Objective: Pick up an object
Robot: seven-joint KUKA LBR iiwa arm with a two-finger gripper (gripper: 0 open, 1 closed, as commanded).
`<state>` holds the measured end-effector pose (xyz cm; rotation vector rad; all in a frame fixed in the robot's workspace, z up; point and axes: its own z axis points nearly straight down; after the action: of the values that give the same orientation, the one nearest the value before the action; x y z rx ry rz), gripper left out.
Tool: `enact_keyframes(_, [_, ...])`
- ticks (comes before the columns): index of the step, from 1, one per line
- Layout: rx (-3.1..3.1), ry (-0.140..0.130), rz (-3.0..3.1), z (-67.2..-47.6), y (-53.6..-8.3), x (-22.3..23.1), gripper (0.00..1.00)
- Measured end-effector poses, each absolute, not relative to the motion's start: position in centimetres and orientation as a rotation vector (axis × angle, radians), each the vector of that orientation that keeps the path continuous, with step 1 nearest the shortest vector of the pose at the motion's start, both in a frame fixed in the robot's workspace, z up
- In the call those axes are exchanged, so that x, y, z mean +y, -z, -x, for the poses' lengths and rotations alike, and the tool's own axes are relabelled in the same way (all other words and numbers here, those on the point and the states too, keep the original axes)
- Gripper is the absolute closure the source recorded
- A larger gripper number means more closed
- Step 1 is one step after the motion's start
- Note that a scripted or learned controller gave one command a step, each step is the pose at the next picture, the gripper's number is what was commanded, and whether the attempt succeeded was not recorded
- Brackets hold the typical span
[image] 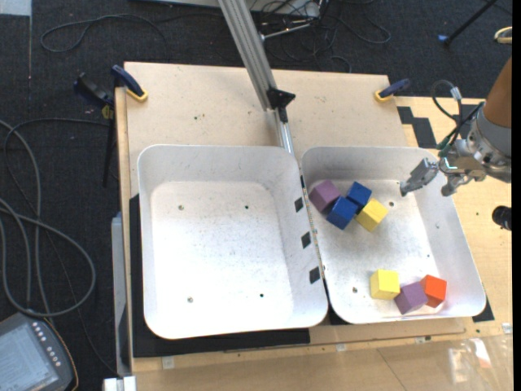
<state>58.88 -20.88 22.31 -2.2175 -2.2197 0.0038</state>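
You have two bins side by side on the bench (342, 104): the left bin (163, 218) and the right bin (456, 243), their inner walls touching along the middle. All seven blocks lie in the right bin. Toward its far left corner sits a cluster of four (348, 204), the blocks touching one another in a row that slants across the floor. Near its front right corner sits a second group of three (409, 290), also touching, lined up left to right. The gripper (434, 177) hangs over the right bin's far right part, well apart from both groups. A slanted metal pole (248, 43) runs from behind the bench down to where the bins meet.
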Motion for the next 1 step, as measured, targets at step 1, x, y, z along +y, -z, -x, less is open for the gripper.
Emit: enact_keyframes(1, [-2.224, -0.002, 2.218, -58.93, -22.56, -20.86, 0.0])
